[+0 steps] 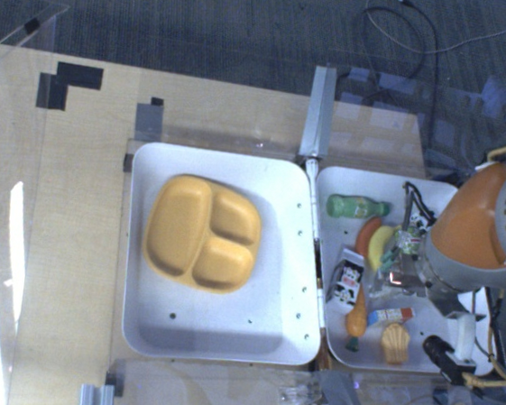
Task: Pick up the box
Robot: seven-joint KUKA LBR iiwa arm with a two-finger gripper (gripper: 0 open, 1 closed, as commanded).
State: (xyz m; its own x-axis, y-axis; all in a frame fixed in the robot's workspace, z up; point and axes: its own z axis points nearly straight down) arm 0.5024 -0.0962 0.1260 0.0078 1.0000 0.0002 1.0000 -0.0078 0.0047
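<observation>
Down in the right bin (425,366), the pincer (398,263) hangs low among the clutter, under the grey arm (480,237) with its orange band; whether it is wide or narrow cannot be told, and nothing shows held in it. Just beside it on the left lie a yellow banana (378,246) and a red-orange piece (367,232) pressed against the banana. Further left, near the bin's inner wall, the box (346,278), small with black and white print, lies flat and apart from the pincer. Below it an orange carrot (357,316) points down the bin, with a ridged tan piece (394,342) to its right. A green bottle (357,206) lies on its side at the top. The left bin (265,335) holds one thing, a yellow divided tray (202,232) with three compartments. Both bins rest on the pale wooden worktop (57,247).
</observation>
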